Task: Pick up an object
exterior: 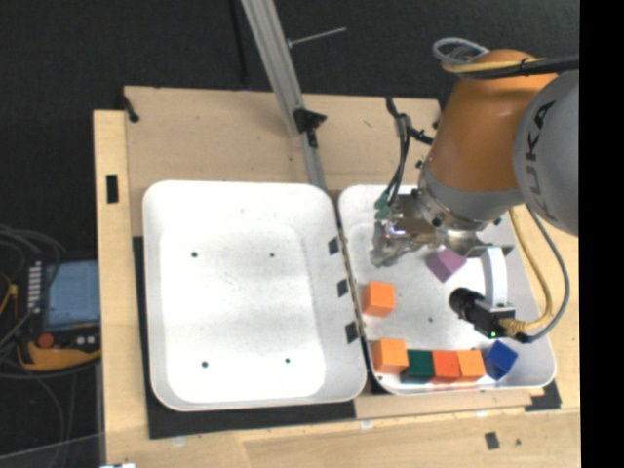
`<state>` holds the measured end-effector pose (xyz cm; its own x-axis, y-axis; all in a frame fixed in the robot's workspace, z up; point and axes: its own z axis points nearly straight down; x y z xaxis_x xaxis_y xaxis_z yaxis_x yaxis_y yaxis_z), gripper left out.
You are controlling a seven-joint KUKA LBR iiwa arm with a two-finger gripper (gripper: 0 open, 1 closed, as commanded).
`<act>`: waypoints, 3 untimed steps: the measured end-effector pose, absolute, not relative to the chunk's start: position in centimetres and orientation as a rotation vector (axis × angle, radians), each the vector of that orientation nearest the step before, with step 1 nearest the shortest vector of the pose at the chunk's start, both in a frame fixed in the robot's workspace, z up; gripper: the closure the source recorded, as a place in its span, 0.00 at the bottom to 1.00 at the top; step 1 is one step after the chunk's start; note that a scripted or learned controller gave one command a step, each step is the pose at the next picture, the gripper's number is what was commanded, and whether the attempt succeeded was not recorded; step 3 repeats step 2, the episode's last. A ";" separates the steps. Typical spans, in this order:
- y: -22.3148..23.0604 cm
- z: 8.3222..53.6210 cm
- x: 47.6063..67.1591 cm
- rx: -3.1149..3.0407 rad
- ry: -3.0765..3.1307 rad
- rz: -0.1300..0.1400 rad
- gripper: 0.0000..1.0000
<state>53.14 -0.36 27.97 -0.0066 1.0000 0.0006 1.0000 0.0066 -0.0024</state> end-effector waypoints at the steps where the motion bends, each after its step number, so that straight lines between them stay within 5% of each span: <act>1: 4.2 26.9 54.7 -2.215 -2.228 0.000 1.00; 2: 9.3 26.4 54.0 -2.212 -2.228 0.002 1.00; 3: 9.3 26.4 54.0 -2.212 -2.228 0.002 1.00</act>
